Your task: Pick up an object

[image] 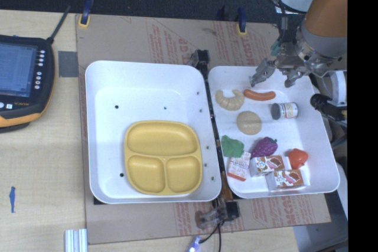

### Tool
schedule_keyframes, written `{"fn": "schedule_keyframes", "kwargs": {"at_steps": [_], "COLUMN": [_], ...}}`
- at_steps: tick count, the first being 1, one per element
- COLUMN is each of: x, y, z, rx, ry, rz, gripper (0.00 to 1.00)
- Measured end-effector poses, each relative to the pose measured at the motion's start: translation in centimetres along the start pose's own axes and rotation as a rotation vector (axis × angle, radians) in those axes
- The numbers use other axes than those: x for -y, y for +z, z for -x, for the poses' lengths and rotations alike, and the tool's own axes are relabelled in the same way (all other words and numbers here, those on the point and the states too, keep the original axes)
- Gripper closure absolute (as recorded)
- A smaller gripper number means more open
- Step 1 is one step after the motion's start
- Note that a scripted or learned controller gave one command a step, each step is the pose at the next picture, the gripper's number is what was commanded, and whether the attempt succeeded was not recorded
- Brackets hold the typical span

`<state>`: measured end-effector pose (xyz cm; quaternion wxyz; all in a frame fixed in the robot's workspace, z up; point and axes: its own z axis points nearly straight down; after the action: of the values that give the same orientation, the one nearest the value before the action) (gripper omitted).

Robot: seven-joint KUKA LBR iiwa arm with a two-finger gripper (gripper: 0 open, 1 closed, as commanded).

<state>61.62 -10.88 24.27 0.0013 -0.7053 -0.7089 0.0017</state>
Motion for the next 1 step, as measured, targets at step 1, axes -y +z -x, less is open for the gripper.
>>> {"fn": "schedule_keyframes", "kwargs": {"at_steps": [1], "x": [5.23], "y": [7.6], "z": [1.41], "rx": [0.0], "ry": [0.0], "rz": [-0.001], "gripper": [0.0]}}
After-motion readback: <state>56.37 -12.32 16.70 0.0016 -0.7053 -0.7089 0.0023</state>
